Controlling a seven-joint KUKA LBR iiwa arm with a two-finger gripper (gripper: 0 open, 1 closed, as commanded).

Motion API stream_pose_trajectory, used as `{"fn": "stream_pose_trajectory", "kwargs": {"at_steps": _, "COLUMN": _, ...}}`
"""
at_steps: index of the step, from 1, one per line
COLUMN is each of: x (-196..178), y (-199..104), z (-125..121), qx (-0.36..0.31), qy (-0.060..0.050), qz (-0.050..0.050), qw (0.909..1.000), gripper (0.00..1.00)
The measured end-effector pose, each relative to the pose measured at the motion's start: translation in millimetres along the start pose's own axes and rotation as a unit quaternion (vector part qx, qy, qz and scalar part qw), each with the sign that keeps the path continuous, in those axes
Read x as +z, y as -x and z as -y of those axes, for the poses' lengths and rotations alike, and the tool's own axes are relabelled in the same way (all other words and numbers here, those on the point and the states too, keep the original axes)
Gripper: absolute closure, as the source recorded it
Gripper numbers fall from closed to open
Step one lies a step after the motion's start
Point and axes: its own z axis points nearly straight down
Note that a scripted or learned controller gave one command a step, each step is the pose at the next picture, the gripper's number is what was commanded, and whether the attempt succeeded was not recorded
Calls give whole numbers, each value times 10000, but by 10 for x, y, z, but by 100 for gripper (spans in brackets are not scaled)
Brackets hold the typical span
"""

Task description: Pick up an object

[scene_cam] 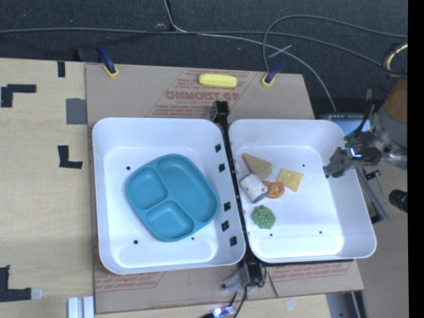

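The right bin (311, 244) holds several small toy foods near its left side: a tan wedge (257, 165), a yellow cheese-like square (289, 179), a white cylinder (252, 188), an orange ring (275, 191) and a green lumpy ball (263, 216). My gripper (336, 165) hangs at the bin's right rim, well to the right of these pieces. Its dark fingers point left and down, and nothing shows between them.
The left bin (112, 244) carries a blue three-compartment plate (171, 196). A yellow corn-shaped toy (217, 80) lies on the cardboard behind the bins. Two blue-and-orange clamps (106, 61) pin the cardboard's back edge. Cables cross the dark floor at the top.
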Motion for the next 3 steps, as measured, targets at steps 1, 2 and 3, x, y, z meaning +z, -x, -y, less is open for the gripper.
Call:
{"fn": "stream_pose_trajectory", "kwargs": {"at_steps": 1, "x": -36, "y": -492, "z": -66, "qx": -21, "qy": -16, "qz": -12, "qw": 10000, "gripper": 100}}
{"fn": "stream_pose_trajectory", "kwargs": {"at_steps": 2, "x": -40, "y": -1036, "z": -169, "qx": -23, "qy": -21, "qz": -11, "qw": 10000, "gripper": 100}}
{"fn": "stream_pose_trajectory", "kwargs": {"at_steps": 3, "x": 144, "y": -1612, "z": -179, "qx": -16, "qy": -28, "qz": -9, "qw": 10000, "gripper": 100}}
